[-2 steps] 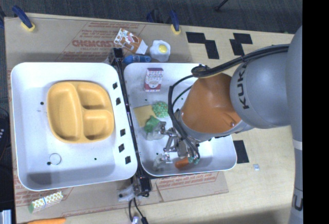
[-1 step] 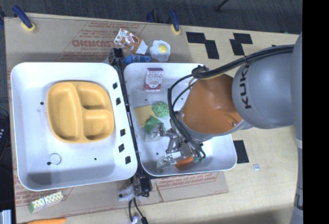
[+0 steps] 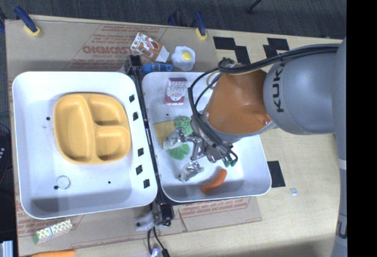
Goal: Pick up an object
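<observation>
The gripper [image 3: 203,155] is lowered into the right shallow white bin [image 3: 254,158], beside green toy pieces [image 3: 179,150]; an orange carrot-shaped toy [image 3: 214,180] lies at five o'clock. The fingers' state cannot be told, and nothing is seen lifted.

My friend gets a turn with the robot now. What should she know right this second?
Gripper: down in the right bin, among the small items; I cannot tell whether it is open or shut.
Things: orange carrot-like piece near the front wall, green pieces, small red-and-white packet at the back. Left bin holds a yellow divided tray.
Done: arm lowered into the bin.
Left: nothing is visibly lifted yet; grasp and raise one item.
</observation>
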Controlling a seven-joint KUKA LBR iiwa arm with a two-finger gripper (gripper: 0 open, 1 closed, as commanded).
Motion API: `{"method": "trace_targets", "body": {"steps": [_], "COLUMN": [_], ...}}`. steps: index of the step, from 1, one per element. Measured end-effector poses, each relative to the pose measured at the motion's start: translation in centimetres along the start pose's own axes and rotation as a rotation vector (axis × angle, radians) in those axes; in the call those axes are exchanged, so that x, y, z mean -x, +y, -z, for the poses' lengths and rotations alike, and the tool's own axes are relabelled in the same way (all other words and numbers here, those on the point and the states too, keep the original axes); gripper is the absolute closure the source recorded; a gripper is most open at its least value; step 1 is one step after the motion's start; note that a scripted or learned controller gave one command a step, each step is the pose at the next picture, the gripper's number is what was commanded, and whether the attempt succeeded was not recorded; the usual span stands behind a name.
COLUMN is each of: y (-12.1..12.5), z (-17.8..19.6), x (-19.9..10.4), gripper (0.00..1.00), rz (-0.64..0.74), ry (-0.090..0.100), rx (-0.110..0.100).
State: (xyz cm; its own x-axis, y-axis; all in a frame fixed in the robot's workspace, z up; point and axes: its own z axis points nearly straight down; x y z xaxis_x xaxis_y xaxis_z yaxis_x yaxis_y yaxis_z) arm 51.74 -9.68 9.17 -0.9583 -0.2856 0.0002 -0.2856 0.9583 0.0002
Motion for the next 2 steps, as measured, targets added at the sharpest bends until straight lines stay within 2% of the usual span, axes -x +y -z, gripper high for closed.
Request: {"method": "trace_targets", "body": {"steps": [1,2], "y": [1.1,-1.5], "z": [0.0,0.1], "x": [-1.7,4.1], "gripper": [0.00,0.00], "rz": [0.076,-0.016], "ry": [0.003,0.000], "rx": [0.001,-0.001]}}
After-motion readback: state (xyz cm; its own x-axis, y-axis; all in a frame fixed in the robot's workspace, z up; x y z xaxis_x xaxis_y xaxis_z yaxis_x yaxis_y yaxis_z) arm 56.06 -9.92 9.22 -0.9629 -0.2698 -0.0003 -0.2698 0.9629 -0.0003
